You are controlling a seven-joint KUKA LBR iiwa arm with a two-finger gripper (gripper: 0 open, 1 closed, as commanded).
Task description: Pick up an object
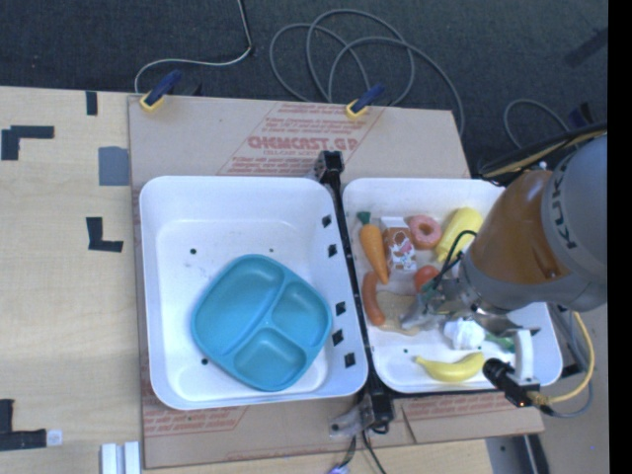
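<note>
The right bin (395, 375) holds several toy foods: an orange carrot (373, 249), a pink donut (426, 230), a yellow piece (456, 231) at the back, a small white carton (400, 252), a brownish sausage (373, 299) and a yellow banana (452, 366) near the front wall. My arm reaches in from the right, its grey body covering the bin's right half. My gripper (432, 299) hangs low over the middle of the bin, beside a small red piece (426, 276) and above a pale flat item (399, 311). A white round piece (462, 335) lies just below the wrist.
A blue divided plate (261, 321) lies in the left bin (158, 265). A black divider (341, 255) runs between the bins. Both bins stand on a cardboard sheet (286, 136), and cables loop on the dark floor behind.
</note>
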